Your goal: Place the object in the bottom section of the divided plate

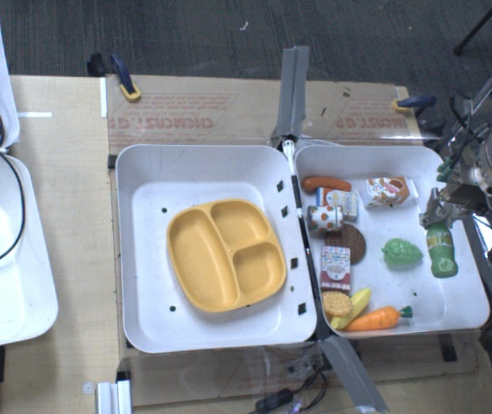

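I see the yellow three-section plastic plate (226,255) lying flat in the left white bin (142,317), roughly in that bin's middle, with all three sections bare. Everything else I place against that plate.

The right white bin (466,313) sits just beside it to the right, across the grey divider. In it, nearest the plate, are a red sausage (326,184) at the top, a small white carton (342,203) and a little printed can (324,217) under it, then a dark brown round cookie (352,244), a red-and-white printed box (336,268), a round tan cracker (336,304), a yellow banana (356,304) and an orange carrot (374,319) lowest. Farther from the plate lie a white-and-orange snack packet (387,191), a green leafy toy vegetable (401,253) and a green bottle (441,252).

The gripper (440,216) hangs at the far right edge of that bin, well apart from the plate, directly over the top of the green bottle. The arm's cabling clutters the spot, and I cannot tell how wide the jaws stand or whether they have hold of the bottle.

The bins rest on a pale wooden worktop (73,110).
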